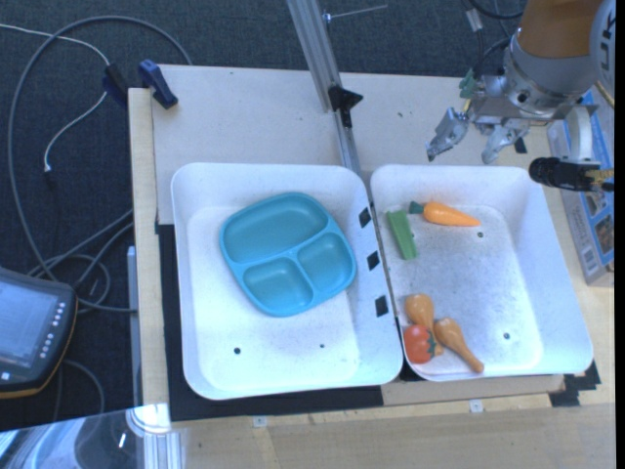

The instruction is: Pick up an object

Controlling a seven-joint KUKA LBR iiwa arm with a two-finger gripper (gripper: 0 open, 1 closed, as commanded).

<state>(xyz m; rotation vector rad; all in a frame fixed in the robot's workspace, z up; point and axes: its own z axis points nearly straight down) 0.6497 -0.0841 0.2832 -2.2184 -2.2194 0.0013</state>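
**Gripper above the right bin's far rim, nothing held**

Camera view: gripper [476,140] hangs beyond the far edge of the right bin [547,262], fingers [444,135] spread apart with nothing between them. Nearest candidate is the carrot [449,215], lying flat near the bin's far wall, nearer the camera and slightly left of the jaws, well apart from them. It looks like a light, rigid toy, smooth and tapered; likely to slip, so best taken across its thick middle. Green block [401,234] lies just beside its leafy end. Left bin holds a blue tray [287,253].
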